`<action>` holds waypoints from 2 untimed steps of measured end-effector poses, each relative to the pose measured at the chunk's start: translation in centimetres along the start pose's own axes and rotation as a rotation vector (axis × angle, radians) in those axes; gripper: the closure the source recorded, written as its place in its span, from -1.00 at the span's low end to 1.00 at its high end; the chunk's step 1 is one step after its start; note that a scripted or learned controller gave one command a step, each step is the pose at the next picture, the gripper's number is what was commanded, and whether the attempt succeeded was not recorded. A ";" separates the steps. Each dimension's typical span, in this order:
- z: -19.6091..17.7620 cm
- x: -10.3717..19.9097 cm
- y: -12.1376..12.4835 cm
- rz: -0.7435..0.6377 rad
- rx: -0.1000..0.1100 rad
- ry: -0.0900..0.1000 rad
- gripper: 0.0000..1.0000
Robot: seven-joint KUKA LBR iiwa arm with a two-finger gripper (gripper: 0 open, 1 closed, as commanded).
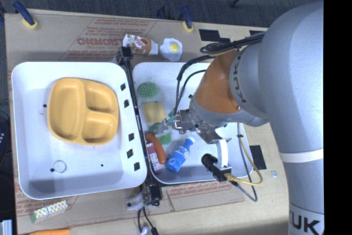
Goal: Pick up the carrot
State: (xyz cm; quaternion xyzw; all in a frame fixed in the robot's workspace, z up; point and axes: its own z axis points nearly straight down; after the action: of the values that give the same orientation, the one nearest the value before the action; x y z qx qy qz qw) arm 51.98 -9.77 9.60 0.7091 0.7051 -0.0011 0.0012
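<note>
We see the arm (242, 85) crowding the right bin (242, 173), its gripper (175, 121) low among the clutter; whether it is spread we cannot tell. The carrot (158, 148) lies near the bin's left wall, beside a blue bottle (179, 156). The left bin (27, 118) holds a yellow tray (82, 110).

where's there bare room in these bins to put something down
Left bin: bare floor in front of the yellow tray, around a small ring. Right bin: crowded along its left wall with carrot, blue bottle, green items, under the arm.
</note>
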 end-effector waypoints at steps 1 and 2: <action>0.3 0.1 -1.5 0.137 -0.004 -0.001 -1.00; 0.4 0.2 6.0 0.146 0.003 0.005 -1.00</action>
State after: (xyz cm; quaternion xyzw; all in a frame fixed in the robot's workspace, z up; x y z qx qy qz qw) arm 58.01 -9.61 9.17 0.7586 0.6515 -0.0004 -0.0016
